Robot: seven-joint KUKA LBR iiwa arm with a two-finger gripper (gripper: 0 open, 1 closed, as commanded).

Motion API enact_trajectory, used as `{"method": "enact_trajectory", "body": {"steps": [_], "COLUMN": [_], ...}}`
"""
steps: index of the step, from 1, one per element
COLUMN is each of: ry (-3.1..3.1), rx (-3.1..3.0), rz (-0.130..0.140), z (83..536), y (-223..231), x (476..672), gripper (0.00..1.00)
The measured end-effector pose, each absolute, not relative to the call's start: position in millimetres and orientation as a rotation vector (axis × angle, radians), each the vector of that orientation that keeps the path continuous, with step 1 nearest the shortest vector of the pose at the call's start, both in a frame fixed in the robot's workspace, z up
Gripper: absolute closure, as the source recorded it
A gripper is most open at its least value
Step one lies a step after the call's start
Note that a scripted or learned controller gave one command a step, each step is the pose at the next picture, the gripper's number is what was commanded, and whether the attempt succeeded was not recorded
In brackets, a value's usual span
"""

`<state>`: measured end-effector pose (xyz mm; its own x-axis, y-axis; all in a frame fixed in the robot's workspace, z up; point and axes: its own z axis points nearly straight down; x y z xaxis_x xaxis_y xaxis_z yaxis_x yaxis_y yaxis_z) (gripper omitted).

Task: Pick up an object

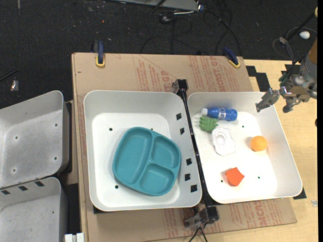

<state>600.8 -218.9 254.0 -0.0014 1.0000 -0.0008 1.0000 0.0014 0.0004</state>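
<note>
Item 1. Right bin (282, 150), lower right of the frame: shallow, white, set on a brown board (151, 72).
- Orange-red block (233, 176), nearest the bottom edge of the frame; it lies flat on the bin floor, turned corner-on, with no marked long axis.
- Orange ball (259, 143), above and to the right of the block, apart from it.
- White object (222, 140), mid-bin; long axis runs roughly up and down the frame (its form is hard to make out against the white floor).
- Green object (207, 123), small and bristly, just above the white object and touching or nearly touching it.
- Blue bottle (220, 114), lying on its side at the bin's upper left; long axis close to horizontal, white cap end toward the left, blue body toward the right.

Item 2. Left bin (96, 135), centre of the frame, against the right bin along a black divider.
- Teal compartment tray (147, 160), lying flat, rotated so its long axis slants from upper left to lower right.

Item 3. Arm, entering at the upper right edge of the frame.
- Gripper (278, 101), above the right bin's upper right corner and outside its floor, well apart from all five objects; the two fingers stand spread wide, one dark fingertip (264, 103) toward the left, and nothing lies between them.

Item 4. Two grey-white perforated panels (30, 135), left edge of the frame.
</note>
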Motion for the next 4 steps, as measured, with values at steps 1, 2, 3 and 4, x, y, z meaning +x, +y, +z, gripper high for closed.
{"method": "enact_trajectory", "body": {"steps": [1,2,3,4], "ry": [2.225,2.227,2.224,2.22], "rx": [2.224,2.221,2.224,2.219], "rz": [-0.004,-0.003,-0.004,0.001], "z": [198.6,153.3,90.2,104.7], "y": [-211.9,-204.6,-200.9,-201.3], "x": [598.9,599.0,594.9,596.9], "gripper": [0.0,0.0,0.0,1.0]}}
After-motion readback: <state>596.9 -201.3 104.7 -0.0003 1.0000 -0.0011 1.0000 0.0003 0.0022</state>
